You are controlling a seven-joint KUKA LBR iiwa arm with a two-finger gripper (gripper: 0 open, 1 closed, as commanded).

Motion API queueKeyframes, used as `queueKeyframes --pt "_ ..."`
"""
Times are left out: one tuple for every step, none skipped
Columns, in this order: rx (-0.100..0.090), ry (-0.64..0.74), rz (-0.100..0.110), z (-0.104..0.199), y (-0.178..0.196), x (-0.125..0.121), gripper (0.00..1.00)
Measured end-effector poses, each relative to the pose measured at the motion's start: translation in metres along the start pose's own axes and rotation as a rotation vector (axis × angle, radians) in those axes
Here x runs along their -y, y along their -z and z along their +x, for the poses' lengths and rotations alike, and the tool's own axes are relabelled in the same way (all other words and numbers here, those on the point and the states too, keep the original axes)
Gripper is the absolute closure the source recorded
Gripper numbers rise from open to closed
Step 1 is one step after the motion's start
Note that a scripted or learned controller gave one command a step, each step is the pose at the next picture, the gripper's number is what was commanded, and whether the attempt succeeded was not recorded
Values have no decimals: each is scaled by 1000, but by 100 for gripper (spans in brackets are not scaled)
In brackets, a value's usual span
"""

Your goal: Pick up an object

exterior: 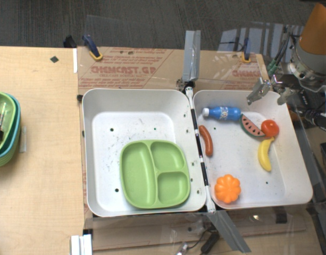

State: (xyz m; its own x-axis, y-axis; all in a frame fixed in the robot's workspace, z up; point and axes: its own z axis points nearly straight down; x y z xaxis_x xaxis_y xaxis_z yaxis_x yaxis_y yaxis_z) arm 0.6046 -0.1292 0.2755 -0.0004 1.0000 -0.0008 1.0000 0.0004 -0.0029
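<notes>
Wooden bench (35,195), two white bins, plate (155,173) left, toys right, gripper (270,92) above bottle (222,112), fingers spread, holding nothing.

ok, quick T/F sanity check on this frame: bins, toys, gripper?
1. The green divided plate lies in the left bin. True.
2. The toy sausage lies on the plate. False: it lies in the right bin, by the divider.
3. The gripper holds the banana. False: it hangs above the bin's far edge, nothing between its fingers.
4. The blue bottle lies on its side. True.
5. The orange pumpkin sits at the right bin's near edge. True.
</notes>
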Motion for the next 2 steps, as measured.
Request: queueKeyframes --pt "0 1 2 -1 8 0 100" --pt "0 94 0 62 -85 -23 100"
